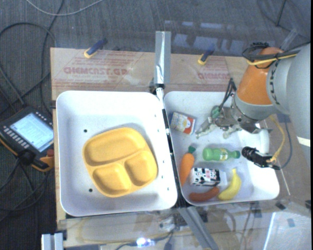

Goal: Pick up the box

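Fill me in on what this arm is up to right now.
The grey and orange arm reaches in from the right, its gripper over the right bin, holding nothing. Just left of it lies the small box. Nearer the front lie a green bottle, carrot, black-and-white carton and banana. The left bin holds a yellow tray.

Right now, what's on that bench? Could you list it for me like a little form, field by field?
left bin: holds a yellow divided tray
right bin: carrot, green bottle, black-and-white box, banana, red sausage-like item, small white packet
arm: reaches in from the right, grey with an orange band
gripper: over the upper part of the right bin, beside the packet, nothing seen between its fingers
box status: lying in the bin between carrot and banana, not picked up
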